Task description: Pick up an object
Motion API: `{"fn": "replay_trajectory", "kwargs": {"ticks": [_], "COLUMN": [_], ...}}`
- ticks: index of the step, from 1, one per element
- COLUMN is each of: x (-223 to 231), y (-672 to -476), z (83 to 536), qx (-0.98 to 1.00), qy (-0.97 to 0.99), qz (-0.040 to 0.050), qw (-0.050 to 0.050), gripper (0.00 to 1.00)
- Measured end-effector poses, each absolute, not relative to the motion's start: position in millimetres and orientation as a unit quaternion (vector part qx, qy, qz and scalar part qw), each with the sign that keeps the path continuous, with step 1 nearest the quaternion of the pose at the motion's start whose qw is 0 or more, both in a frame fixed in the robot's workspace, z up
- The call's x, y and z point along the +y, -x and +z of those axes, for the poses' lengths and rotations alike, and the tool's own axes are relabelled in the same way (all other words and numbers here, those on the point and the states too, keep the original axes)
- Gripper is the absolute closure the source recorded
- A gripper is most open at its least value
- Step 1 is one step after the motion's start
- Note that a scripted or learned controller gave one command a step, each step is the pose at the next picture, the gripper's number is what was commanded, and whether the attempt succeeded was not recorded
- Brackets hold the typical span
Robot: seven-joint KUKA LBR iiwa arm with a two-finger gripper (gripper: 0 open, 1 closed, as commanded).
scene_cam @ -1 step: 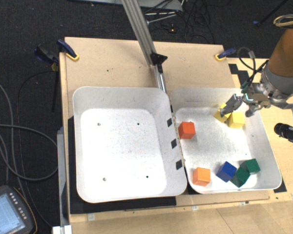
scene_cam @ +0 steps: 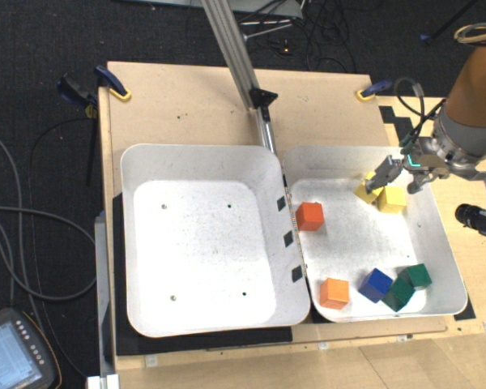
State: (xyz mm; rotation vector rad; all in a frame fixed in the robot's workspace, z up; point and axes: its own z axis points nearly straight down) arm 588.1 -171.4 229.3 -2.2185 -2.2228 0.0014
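The right bin (scene_cam: 437, 241) holds several blocks. A yellow block (scene_cam: 392, 199) and a smaller yellow piece (scene_cam: 366, 191) lie near its far right corner. A red-orange cube (scene_cam: 309, 215) sits near the divider. Along the front edge are an orange cube (scene_cam: 334, 292), a blue cube (scene_cam: 377, 284) and two green blocks (scene_cam: 399, 294) (scene_cam: 419, 275). My gripper (scene_cam: 402, 178) hangs just above the yellow blocks. It is open, with its fingers spread to either side of them. Nothing is lifted between them.
The left bin (scene_cam: 138, 217) lies beside the right one on the wooden bench. A metal pole (scene_cam: 231, 43) slants in from the top to the bins' shared edge. Clamps sit at the bench's back corners (scene_cam: 113, 83) (scene_cam: 373, 90).
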Motion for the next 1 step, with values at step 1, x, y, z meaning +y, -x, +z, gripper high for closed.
{"fn": "replay_trajectory", "kwargs": {"ticks": [1], "x": [-170.1], "y": [-583.2], "z": [165.8], "qx": [-0.707], "qy": [0.707], "qz": [0.0018], "qw": [0.003], "gripper": [0.0]}}
